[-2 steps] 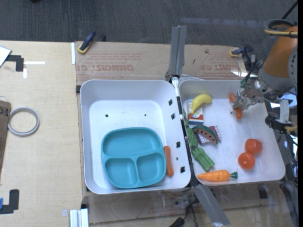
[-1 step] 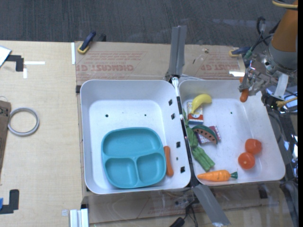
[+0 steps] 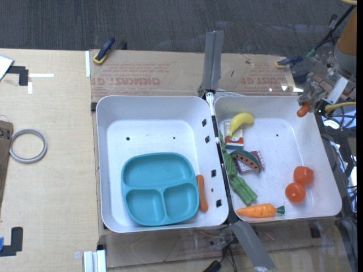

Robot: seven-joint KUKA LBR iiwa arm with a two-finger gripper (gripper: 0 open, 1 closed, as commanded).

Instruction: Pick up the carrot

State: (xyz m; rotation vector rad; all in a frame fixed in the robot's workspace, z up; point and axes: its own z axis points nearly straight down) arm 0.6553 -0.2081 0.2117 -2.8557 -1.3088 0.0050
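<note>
Well apart from carrot [image 3: 260,211], pincer [image 3: 309,103] at right bin [image 3: 281,152] far corner; opening: cannot tell.

It looks like a robotics lab: white bins [image 3: 108,169] sit on cardboard [image 3: 147,75] over a wooden desk [image 3: 51,208], with spring clamps [image 3: 104,50], a tape roll [image 3: 25,145] and loose cables [image 3: 342,152].

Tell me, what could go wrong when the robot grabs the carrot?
1. The carrot lies right by the bin wall, so the hand might bump the wall.
2. The green pod ends close beside it and could get nudged or caught.
3. The orange stick in the other bin looks similar, so the program might pick wrong.
</note>
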